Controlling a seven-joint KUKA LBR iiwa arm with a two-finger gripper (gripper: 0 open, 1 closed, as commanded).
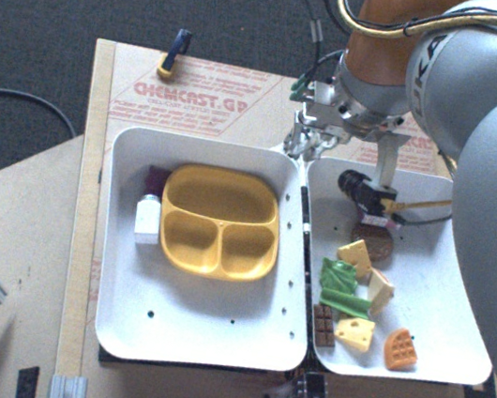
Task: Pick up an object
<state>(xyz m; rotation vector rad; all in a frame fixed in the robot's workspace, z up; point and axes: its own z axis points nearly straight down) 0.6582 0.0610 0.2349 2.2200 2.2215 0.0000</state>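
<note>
Camera view: gripper point(303, 146) hovers over the bins' shared rim, carrying nothing; toy food point(359, 299) waits in the right bin point(455, 325).

Dark item point(158, 177) half hidden behind yellow tray point(220, 222); arm point(494, 103) cropped rightward

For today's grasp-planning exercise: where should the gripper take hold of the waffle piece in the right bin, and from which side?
Probably from straight above, closing across the orange waffle piece at its two flat cut sides. It lies flat and apart from the cheese wedge, near the right bin front corner, leaving room around it.
</note>
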